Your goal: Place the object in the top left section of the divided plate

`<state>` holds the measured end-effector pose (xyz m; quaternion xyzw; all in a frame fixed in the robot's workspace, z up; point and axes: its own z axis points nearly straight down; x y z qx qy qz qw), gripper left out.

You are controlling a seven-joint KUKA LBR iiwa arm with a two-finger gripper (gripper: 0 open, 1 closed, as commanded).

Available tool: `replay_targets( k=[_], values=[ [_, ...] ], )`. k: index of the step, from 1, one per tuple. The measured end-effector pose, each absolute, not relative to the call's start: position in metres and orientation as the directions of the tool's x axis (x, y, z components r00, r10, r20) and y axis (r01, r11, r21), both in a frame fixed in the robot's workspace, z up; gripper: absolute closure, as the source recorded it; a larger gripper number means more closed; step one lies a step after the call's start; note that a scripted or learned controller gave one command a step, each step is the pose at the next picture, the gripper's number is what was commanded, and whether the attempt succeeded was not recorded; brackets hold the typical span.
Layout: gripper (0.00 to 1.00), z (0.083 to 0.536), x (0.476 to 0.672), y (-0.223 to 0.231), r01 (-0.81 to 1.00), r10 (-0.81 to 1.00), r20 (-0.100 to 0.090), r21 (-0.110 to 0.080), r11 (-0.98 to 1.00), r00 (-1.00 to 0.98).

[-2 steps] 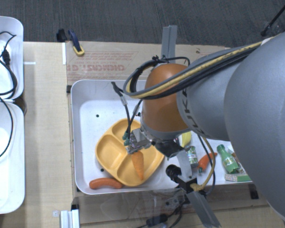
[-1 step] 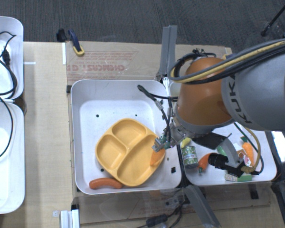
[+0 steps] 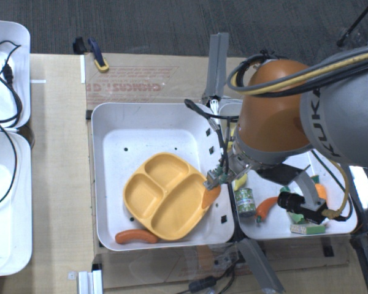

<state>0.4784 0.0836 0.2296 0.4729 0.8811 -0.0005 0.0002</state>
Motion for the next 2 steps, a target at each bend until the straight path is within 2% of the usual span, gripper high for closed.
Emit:
replay_targets(
  k=[1, 2],
  values=[
    [0.0, 0.2297, 0.4784, 0.0835, 0.834, 0.834, -0.001, -0.001, 0.552, -0.552],
    [1.0, 0.2381, 0.4795, 0.0823, 0.835, 0.835, -0.002, -0.001, 0.55, -0.55]
  ],
)
